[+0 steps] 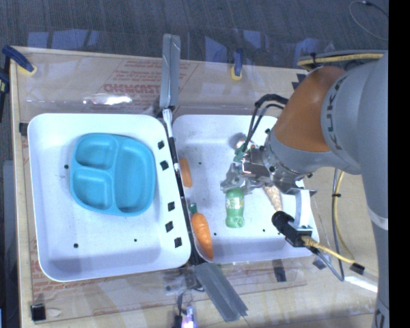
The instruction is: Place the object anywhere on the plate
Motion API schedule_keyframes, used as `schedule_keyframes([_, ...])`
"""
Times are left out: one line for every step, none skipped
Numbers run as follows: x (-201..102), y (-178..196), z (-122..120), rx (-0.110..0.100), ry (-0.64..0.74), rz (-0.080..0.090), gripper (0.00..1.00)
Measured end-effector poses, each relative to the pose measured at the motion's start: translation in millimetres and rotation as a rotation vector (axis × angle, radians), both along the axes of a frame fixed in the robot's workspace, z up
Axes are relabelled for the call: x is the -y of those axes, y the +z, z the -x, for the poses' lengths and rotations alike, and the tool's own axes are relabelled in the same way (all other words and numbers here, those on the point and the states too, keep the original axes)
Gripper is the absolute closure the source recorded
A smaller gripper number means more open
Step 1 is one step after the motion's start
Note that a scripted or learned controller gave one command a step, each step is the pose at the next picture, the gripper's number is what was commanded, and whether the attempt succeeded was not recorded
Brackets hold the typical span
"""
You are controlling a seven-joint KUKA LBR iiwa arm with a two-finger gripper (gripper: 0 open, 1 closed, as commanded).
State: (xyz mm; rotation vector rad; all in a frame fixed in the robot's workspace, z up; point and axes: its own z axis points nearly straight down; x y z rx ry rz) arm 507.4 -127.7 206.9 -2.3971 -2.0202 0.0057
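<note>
The gripper (pixel 238 180) hangs over the middle of the right bin (pixel 212 132), its jaw state indeterminable, directly above the upper end of the green bottle (pixel 235 209), while the blue plate (pixel 113 173) lies in the left bin (pixel 48 251).

Arm (pixel 342 115): grey, orange band above wrist; entered from the right, bent downward. Gripper (pixel 236 178): pointed left and low; finger state was not discernible.
</note>
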Motion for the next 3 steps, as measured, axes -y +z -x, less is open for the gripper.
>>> schedule_keyframes([-65.3,-18.1,-46.5,-0.001,-0.005,0.002,1.0])
schedule_keyframes([-160.9,25.1,-69.2,-0.001,-0.108,0.003,1.0])
schedule_keyframes([-160.4,25.1,-69.2,-0.001,-0.108,0.004,0.0])
